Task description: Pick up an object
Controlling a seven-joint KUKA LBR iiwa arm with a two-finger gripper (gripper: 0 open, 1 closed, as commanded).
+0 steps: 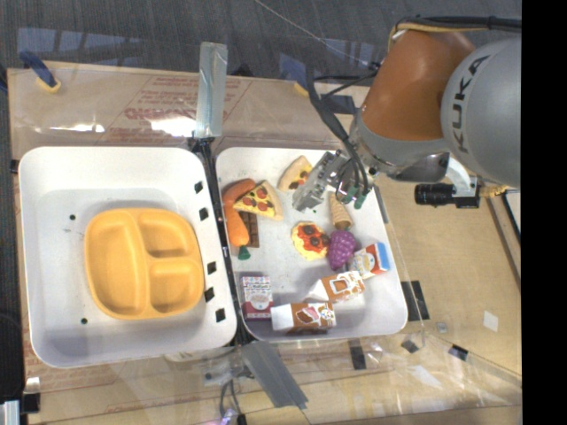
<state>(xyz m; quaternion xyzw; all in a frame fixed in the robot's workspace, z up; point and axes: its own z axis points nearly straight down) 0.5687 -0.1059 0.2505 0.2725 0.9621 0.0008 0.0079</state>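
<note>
Camera view: two white bins are seen side by side on the desk (461, 264). The left bin (53, 326) holds a yellow compartment tray (142, 259). The right bin (390, 299) holds the toy food: a pizza slice (257, 199), a carrot (237, 224) just beside the left wall, a second wedge slice (295, 172) near the top, a small round pizza (310, 239), a purple grape bunch (342, 248), an ice cream cone (341, 211), and small cartons (306, 315) along the front edge.

The arm (443, 87) is reached in from the right, and the pincer (317, 184) is placed low over the upper middle of the right bin, between the wedge slice and the cone. Whether the pincer is released or clenched cannot be told; nothing is seen held in it.

Step judged: descent/approach for a grasp, no object lifted yet. All candidate objects are lying in the right bin. Nearest candidates are judged to be the wedge slice and the cone.

Next move calls for: one target to be centred under the pincer, a short lowering onto it, closure, then a straight lift. Crowding is noted; neighbouring pieces may be nudged, and flat slices are likely to slip.
</note>
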